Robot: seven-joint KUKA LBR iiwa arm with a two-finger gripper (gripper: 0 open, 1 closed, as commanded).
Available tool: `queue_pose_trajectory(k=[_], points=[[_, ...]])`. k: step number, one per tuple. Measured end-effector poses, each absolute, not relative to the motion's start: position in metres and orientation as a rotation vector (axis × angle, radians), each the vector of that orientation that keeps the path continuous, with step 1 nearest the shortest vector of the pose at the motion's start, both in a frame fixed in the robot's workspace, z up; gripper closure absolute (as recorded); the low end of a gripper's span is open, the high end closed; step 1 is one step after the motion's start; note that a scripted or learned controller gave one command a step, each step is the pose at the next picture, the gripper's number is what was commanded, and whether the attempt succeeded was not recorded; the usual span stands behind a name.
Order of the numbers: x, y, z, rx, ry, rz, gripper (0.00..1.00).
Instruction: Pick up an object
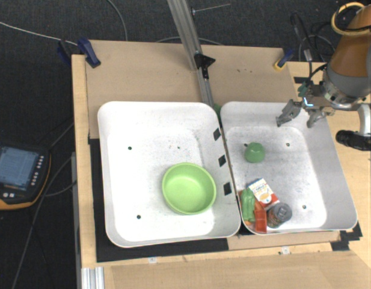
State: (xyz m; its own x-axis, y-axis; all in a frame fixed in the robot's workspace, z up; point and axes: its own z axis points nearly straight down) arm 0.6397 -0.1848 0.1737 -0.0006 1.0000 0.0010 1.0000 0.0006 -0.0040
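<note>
White plastic left bin holds a round green bowl. Right of it, the second white bin holds a small green ball, packets and a grey disc; the end effector hovers open, empty.

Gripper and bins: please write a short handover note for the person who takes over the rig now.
Gripper: open, holding nothing, above the far edge of the right bin.
Right bin: a small green ball near the middle; a juice carton, a red and green packet and a grey round piece piled at the near edge.
Left bin: a green bowl.
Done: nothing picked up.
Left: go down on one object, grip it, lift it.
</note>
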Motion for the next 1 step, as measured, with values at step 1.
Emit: queue_pose_trajectory(k=[1], points=[[0.6429,-0.1887,0.13,-2.219,-2.22,0.003,0.0]])
